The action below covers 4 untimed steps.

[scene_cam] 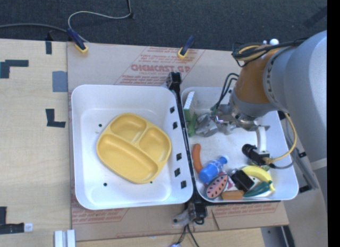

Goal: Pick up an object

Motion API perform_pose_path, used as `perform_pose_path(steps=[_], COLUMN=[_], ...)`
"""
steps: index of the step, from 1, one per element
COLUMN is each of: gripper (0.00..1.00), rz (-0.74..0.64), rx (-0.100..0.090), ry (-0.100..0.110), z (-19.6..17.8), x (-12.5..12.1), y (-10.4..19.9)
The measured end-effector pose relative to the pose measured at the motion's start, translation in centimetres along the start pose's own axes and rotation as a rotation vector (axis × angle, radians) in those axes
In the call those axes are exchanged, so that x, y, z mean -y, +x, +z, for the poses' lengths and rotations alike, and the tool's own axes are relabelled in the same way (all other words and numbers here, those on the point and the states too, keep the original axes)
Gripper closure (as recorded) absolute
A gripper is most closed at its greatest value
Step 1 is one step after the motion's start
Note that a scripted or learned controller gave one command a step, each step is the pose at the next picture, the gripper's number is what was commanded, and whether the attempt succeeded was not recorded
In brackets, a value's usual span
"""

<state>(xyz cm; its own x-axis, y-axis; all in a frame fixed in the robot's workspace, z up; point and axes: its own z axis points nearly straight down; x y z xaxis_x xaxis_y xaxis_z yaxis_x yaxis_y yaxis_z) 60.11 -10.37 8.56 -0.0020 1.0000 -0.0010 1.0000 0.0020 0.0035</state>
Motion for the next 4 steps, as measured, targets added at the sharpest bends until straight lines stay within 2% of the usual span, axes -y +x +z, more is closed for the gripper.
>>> perform_pose_path(steps=[1,3,4], gripper=[0.00,0.00,0.00], rz=[0.002,-0.001,0.001], rx=[0.000,-0.003,-0.001], ry=[0.002,0.003,0.002], z=[0.0,0.0,0.1], x=[4.4,3.3,-0.5], y=[0.9,0.2,0.7])
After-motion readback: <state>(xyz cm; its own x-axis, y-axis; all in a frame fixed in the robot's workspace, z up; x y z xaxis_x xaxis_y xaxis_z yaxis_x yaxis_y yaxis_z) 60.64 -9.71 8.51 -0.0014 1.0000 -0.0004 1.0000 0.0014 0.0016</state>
